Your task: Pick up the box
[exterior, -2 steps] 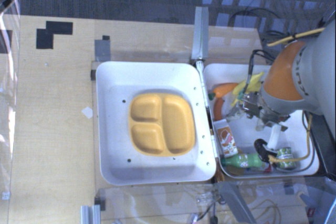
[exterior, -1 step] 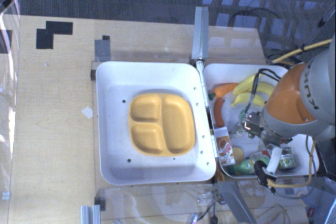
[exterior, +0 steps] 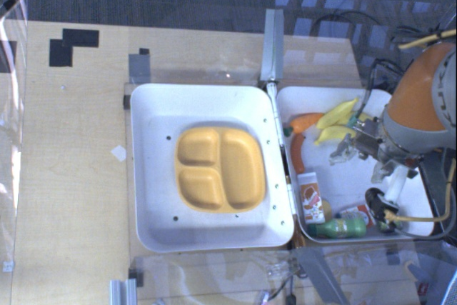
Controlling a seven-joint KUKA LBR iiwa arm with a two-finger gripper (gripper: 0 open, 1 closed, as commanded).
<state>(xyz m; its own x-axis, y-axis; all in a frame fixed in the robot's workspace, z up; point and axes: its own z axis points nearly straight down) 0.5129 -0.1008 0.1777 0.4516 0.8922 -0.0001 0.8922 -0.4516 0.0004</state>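
The box (exterior: 309,198) is a small white carton with a red and brown label. It lies flat near the left wall of the right bin (exterior: 335,178). My gripper (exterior: 361,162) hangs over the middle of that bin, up and to the right of the box and apart from it. Its two metal fingers (exterior: 343,151) stand spread and open, with only bare bin floor between them. The grey arm with its orange band (exterior: 427,93) comes in from the right.
A yellow banana (exterior: 337,121) and an orange carrot (exterior: 300,133) lie at the back of the right bin. A green bottle (exterior: 340,228) rests just below the box. The left bin (exterior: 153,118) holds a yellow divided plate (exterior: 220,168). Cables (exterior: 400,214) trail at the right.
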